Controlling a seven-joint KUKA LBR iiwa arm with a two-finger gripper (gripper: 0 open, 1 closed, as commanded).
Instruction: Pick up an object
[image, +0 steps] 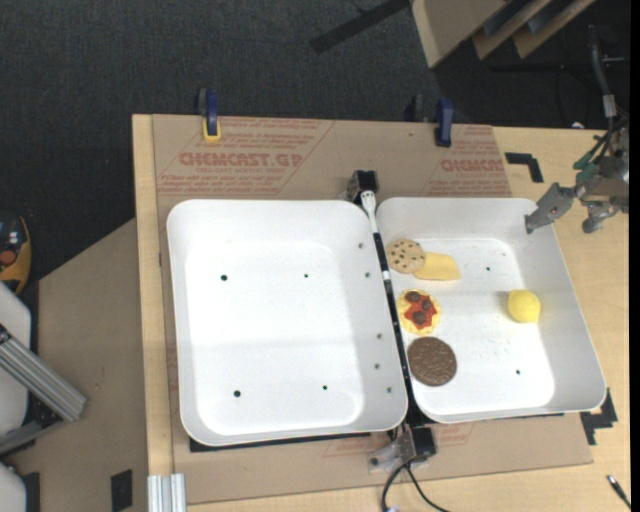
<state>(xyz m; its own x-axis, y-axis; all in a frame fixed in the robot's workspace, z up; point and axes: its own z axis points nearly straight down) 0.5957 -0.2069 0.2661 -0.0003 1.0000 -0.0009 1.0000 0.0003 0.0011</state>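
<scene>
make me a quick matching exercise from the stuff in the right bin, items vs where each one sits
Things:
1. chocolate chip cookie
2. yellow ball
3. brown round cookie
4. small pizza

Places:
A. nearest the bin's front edge
B. alone toward the bin's right side
C. touching the pale yellow wedge
D. between the two cookies, by the divider

Pairs: 1-C, 2-B, 3-A, 4-D

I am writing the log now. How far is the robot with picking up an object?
Nothing looks done yet. The claw is over the right bin's far corner with nothing between its fingers. The cookie, lemon and other items lie in the bin; the whole pick remains.
</scene>
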